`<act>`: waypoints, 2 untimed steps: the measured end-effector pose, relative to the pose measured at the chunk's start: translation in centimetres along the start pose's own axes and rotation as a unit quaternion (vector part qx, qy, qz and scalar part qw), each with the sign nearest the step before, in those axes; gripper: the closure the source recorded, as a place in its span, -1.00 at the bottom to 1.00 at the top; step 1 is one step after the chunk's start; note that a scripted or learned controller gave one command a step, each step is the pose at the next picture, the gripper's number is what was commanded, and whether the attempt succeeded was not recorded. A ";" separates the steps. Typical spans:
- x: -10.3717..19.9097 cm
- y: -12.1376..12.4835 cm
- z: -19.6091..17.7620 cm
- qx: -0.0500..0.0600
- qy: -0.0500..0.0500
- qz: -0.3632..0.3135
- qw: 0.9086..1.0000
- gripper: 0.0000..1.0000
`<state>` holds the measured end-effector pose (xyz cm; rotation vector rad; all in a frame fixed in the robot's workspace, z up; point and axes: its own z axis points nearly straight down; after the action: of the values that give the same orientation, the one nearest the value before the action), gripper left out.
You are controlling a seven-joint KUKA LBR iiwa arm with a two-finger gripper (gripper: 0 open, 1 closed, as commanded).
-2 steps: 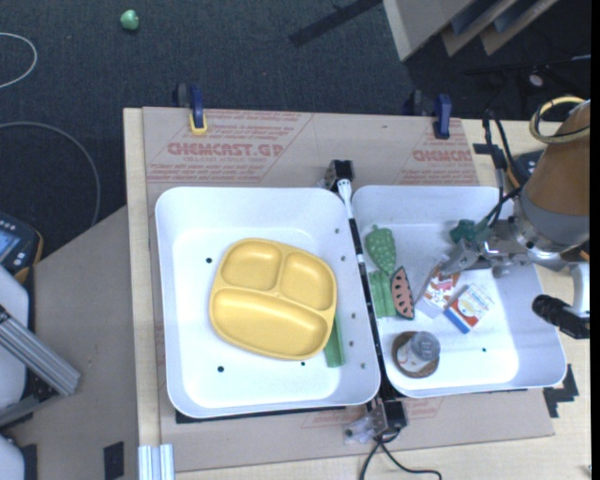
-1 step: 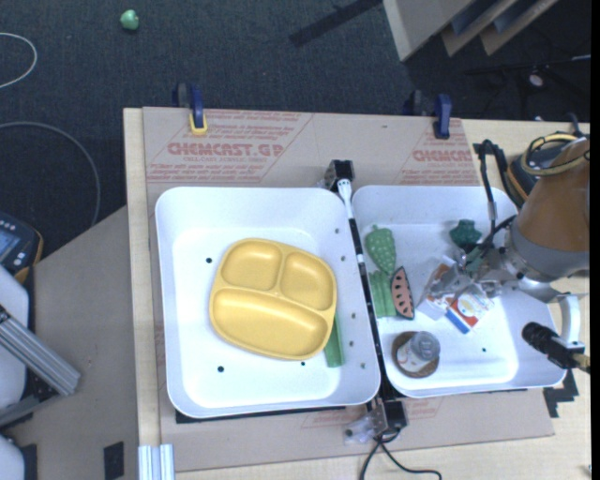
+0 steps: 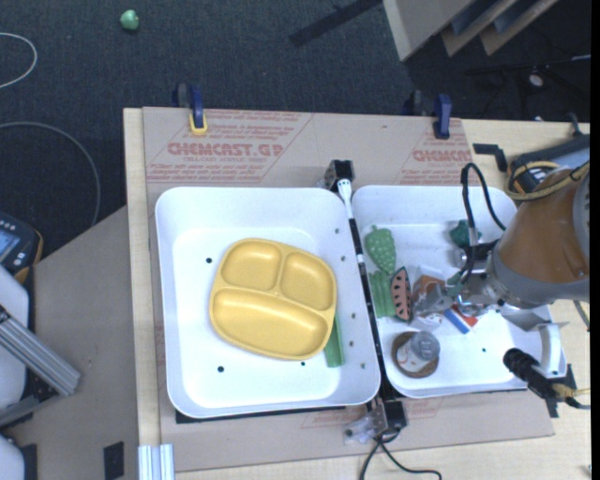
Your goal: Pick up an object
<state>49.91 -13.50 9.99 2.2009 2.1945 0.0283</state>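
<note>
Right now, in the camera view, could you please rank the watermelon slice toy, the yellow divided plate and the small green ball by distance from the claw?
From the claw, in the right bin:
1. Watermelon slice toy, just to its left, same bin.
2. Yellow divided plate, in the left bin.
3. Small green ball, on the floor, top left.

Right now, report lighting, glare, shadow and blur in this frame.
Camera view: even overhead light, both white bins bright but not blown out; yellow divided plate sharp with only a soft sheen; faint shadow under its lower rim; the arm's orange band looks soft, and the small items near the gripper are hard to resolve.
</note>
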 end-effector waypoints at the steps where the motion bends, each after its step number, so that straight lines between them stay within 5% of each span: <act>1: 0.9 -0.6 0.0 -0.008 -0.006 0.004 1.000 -1.00; 2: 0.8 -0.6 0.0 -0.008 -0.005 0.003 1.000 -1.00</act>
<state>49.31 -12.68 9.91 2.1947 2.1755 0.0340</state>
